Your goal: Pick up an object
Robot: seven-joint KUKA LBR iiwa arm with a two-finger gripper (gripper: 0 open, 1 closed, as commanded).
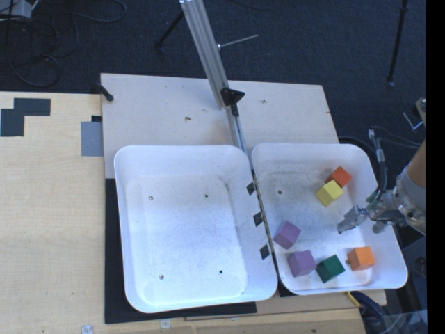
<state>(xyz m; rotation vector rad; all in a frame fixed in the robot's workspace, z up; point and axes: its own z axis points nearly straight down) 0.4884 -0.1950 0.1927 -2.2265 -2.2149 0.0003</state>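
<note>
So the gripper (351, 221) hangs over the right bin (306, 155) at the right side of the frame, and whether it's open or closed is impossible to tell. Nothing's grabbed. Looks like the approach step. Closest pick is the orange cube (361, 258) just below it; the yellow cube (329, 193) sits up-left. Next: line up and drop.
</note>
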